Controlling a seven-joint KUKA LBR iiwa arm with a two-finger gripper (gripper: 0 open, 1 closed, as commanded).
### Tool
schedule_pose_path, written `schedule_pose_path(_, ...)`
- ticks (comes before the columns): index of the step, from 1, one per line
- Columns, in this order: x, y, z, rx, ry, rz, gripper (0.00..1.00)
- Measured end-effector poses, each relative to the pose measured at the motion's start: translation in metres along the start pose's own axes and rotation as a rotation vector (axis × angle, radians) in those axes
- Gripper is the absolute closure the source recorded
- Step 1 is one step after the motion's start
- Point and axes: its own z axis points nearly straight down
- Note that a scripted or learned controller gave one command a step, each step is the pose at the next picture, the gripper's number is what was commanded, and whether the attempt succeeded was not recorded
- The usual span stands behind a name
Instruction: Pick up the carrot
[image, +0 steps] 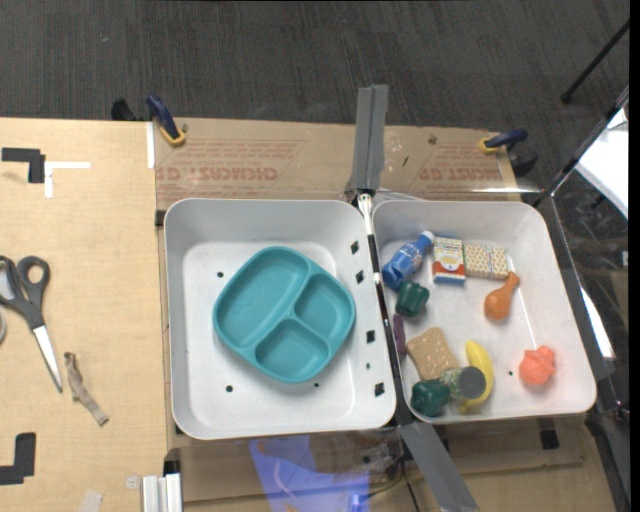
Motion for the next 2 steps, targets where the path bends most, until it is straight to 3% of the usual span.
schedule_pose_path(1,0.000,0.001,-0.008,0.003,-0.003,-0.004,1.00)
schedule_pose_path(2,0.002,0.000,-0.040,-0.002,-0.001,-0.417,1.00)
